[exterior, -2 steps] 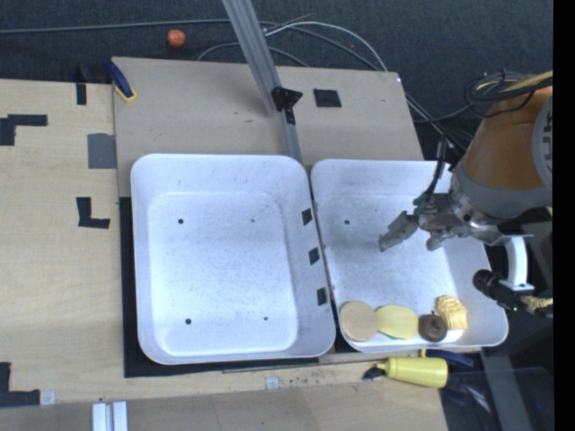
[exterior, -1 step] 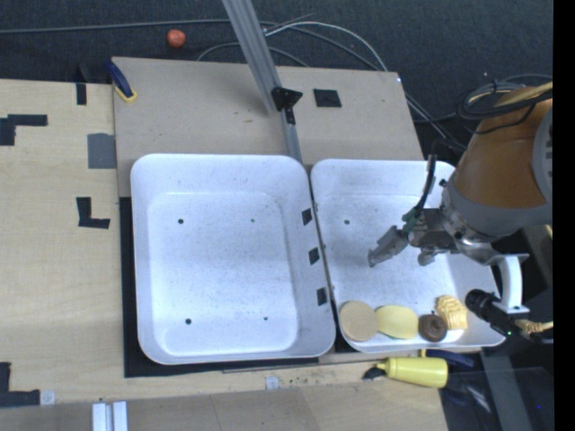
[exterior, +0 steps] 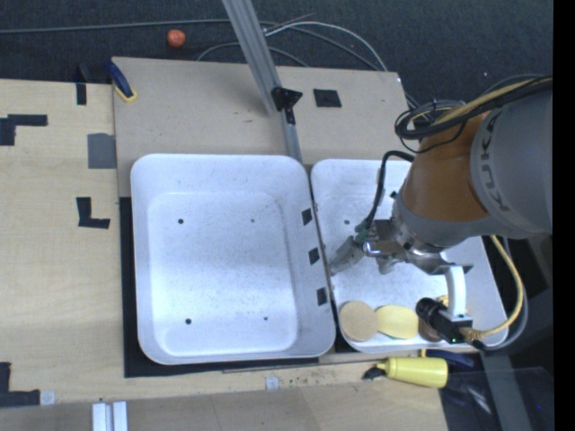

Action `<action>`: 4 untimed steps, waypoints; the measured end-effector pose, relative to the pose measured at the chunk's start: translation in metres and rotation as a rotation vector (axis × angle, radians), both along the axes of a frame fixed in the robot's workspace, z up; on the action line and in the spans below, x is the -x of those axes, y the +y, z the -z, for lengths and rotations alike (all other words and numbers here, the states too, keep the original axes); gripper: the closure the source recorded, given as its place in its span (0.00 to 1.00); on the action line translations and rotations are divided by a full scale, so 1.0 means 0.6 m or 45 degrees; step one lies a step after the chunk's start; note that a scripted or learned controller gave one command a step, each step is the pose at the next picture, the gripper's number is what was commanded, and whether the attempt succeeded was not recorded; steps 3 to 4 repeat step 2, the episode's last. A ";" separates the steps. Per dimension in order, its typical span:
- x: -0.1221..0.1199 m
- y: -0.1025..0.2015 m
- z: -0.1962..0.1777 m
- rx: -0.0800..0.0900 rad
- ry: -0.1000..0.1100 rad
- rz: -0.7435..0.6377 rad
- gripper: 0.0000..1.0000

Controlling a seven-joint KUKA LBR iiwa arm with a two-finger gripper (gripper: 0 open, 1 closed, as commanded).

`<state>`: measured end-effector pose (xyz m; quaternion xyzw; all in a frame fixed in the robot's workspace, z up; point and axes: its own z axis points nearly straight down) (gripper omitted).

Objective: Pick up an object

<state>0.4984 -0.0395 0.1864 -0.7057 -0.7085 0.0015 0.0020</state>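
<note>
Two white bins [exterior: 225,173] are seen on a tan surface [exterior: 54,241], two flat, light-looking discs [exterior: 377,321] lying in the right bin's near corner, best pinched by their thin edges; whether the claw [exterior: 346,257] is spread cannot be told.

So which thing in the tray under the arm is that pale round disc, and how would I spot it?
Find the right-hand white bin, the one the grey and orange arm reaches over. At its near edge two flat items lie side by side. The tan disc is the left one, duller and rounder than the yellow piece touching it.
</note>
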 end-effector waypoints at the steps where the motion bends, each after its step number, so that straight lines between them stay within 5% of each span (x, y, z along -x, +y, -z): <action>1: -0.045 0.124 -0.003 -0.001 -0.005 -0.002 0.00; 2: -0.113 0.201 -0.003 0.000 -0.006 0.000 0.00; 4: -0.113 0.201 -0.003 0.000 -0.006 0.000 0.00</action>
